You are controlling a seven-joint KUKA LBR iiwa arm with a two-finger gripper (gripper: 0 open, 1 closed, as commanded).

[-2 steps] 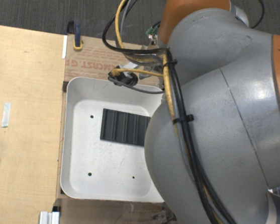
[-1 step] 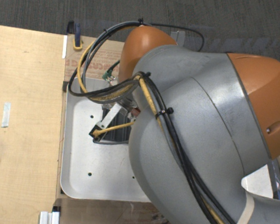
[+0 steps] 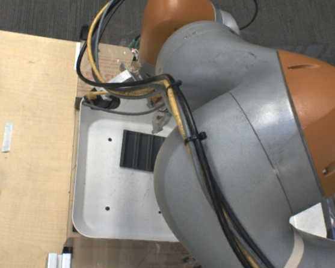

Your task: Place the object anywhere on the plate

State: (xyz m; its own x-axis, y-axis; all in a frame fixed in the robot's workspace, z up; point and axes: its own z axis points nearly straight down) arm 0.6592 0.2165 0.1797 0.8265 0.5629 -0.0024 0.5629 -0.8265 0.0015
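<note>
Looming arm [image 3: 242, 170] — above white bin [image 3: 95, 206]

I see the arm [image 3: 242, 164] reaching in from the right, its grey links bulking large; an orange joint cap [image 3: 173, 13] sits at top; black and yellow cables [image 3: 184, 123] run along the housing; I cannot make out the tool.

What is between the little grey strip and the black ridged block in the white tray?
From the camera view, bare tan wooden tabletop and the white tray's raised left rim lie between the small grey strip and the black ridged block.
</note>
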